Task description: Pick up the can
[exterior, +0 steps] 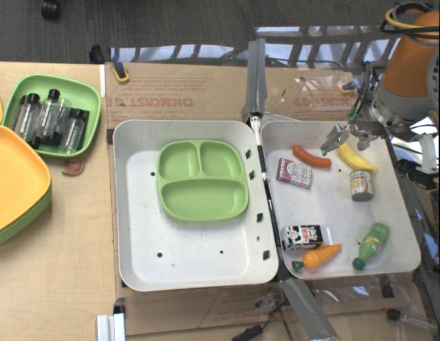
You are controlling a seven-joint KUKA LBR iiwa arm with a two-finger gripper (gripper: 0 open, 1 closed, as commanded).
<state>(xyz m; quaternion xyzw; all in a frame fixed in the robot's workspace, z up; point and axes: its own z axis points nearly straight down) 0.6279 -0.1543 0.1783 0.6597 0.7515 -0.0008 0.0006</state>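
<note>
Camera view: the can was seen upright in the right bin, just below the banana and right of the small carton. The hand was positioned above the bin's far edge, near the banana and sausage; nothing was gripped, and its open or clenched state could not be told. A green divided plate was noted in the left bin.

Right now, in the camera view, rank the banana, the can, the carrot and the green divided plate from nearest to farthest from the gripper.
From the gripper, at the right bin's far edge:
1. Banana, just below the gripper.
2. Can, below the banana in the right bin.
3. Carrot, at the right bin's near edge.
4. Green divided plate, over in the left bin.
</note>
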